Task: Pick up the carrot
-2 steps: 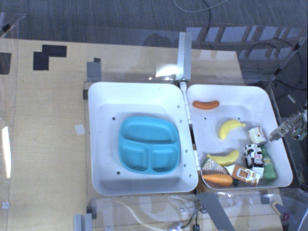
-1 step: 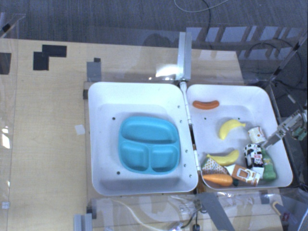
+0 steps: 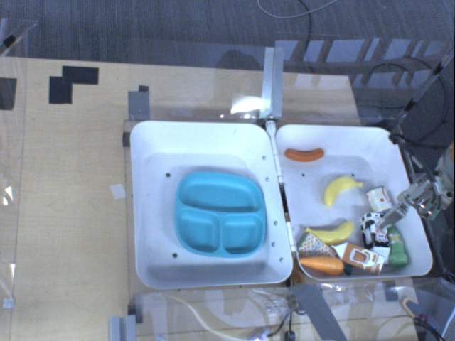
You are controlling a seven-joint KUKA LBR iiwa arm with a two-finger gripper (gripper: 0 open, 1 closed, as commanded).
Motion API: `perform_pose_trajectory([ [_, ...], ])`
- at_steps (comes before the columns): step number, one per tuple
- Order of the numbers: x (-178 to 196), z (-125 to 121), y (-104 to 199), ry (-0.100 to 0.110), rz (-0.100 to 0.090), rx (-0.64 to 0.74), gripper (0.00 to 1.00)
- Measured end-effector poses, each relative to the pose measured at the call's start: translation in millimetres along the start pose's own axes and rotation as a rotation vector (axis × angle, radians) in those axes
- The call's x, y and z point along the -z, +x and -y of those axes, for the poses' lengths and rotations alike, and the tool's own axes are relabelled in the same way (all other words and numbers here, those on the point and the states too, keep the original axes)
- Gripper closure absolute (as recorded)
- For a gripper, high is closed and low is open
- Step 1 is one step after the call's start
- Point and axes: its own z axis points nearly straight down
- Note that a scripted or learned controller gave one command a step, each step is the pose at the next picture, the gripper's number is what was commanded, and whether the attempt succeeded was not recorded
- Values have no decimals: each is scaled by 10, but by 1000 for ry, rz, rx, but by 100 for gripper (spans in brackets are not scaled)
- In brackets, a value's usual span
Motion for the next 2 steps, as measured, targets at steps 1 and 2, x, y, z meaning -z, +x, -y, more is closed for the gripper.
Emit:
perform_pose_trajectory([
  [1, -468, 2, 2, 0, 0, 84, 0],
  [2, 482, 0, -13, -1, 4, 30, 0],
])
